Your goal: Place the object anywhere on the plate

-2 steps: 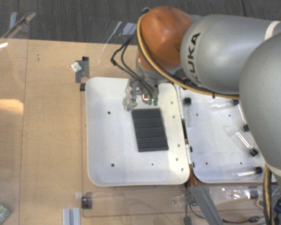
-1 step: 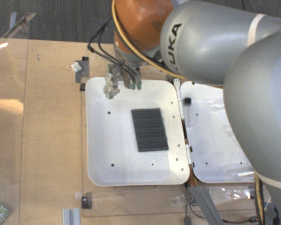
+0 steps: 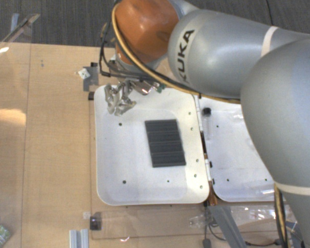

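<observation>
From my end the hand (image 3: 119,98) hangs over the far left corner of the left bin (image 3: 111,182), can't tell what it's got, and the dark ribbed plate (image 3: 165,143) mid-bin looks bare, so nothing's placed yet.

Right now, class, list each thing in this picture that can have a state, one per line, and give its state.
Dark ribbed plate: lying flat in the left bin, nothing on it.
Left bin: flat on the bench, holding the plate.
Right bin: flat beside the left bin, partly covered by the arm.
Gripper: over the far left corner of the left bin, away from the plate.
</observation>
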### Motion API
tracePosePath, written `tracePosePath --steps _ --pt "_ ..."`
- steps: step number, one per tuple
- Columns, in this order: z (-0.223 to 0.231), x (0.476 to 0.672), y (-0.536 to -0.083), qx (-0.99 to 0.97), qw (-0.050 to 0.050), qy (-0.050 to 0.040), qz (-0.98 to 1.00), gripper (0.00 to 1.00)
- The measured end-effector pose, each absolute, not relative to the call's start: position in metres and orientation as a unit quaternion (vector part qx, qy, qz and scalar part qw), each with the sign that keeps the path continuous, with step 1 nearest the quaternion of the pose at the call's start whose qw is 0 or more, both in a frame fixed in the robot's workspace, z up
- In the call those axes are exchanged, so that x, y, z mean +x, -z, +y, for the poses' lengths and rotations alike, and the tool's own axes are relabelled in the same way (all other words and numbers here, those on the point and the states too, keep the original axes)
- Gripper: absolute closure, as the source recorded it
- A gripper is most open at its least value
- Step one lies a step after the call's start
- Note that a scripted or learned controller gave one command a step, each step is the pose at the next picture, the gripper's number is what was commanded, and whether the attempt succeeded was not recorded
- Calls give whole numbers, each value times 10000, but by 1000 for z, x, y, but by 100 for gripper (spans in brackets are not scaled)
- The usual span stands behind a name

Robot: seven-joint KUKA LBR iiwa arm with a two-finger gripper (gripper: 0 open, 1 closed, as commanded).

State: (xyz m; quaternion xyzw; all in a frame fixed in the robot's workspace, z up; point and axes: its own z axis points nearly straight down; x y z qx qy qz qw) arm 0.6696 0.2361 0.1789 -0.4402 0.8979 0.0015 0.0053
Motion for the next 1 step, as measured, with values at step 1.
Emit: tracePosePath --steps 1 --pt "213 670 -104 -1862 37 -17 9825 100"
